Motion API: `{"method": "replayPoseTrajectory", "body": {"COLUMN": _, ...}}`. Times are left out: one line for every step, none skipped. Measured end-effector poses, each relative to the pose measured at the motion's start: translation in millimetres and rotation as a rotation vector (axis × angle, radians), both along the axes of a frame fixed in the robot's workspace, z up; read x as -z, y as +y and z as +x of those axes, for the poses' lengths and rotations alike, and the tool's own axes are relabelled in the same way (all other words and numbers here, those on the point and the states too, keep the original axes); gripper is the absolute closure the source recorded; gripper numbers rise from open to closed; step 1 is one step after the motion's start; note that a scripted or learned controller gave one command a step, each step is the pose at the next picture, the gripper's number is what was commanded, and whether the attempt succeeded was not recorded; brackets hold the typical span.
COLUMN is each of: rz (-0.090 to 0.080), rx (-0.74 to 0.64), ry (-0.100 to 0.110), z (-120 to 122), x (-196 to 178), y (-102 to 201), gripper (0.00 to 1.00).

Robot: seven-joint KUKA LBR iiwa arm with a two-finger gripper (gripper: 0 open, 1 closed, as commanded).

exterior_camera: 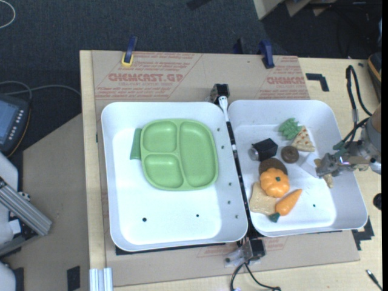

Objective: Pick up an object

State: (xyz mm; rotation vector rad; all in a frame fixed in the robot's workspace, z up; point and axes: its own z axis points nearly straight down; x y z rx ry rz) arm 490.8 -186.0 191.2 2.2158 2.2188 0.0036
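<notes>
Two-finger metal tool (328, 170), grip state indiscernible, above the right white bin's (321, 218) right edge; orange plastic pumpkin (274, 182) and carrot (288, 202) lie left of it, green divided tray (179, 154) in the left bin (163, 223).

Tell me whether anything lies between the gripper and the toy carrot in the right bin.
Nothing visible does. The gripper hangs over the right bin's right side, and bare white floor runs from it to the carrot. The pumpkin sits just above-left of the carrot, off that line.
</notes>
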Motion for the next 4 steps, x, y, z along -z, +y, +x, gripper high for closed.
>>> {"method": "replayPoseTrajectory", "body": {"rz": 0.000, "rx": 0.000, "ry": -0.001, "z": 1.4, "x": -36.0, "y": -0.4, "gripper": 1.00}}
{"method": "replayPoseTrajectory", "body": {"rz": 0.002, "rx": -0.003, "ry": 0.003, "z": 31.8, "x": -25.3, "y": 43.2, "gripper": 1.00}}
{"method": "replayPoseTrajectory", "body": {"rz": 0.003, "rx": -0.005, "ry": 0.001, "z": 74.8, "x": -27.7, "y": 79.8, "gripper": 1.00}}
{"method": "replayPoseTrajectory", "body": {"rz": 0.003, "rx": -0.005, "ry": 0.000, "z": 111.5, "x": -38.0, "y": 120.7, "gripper": 1.00}}
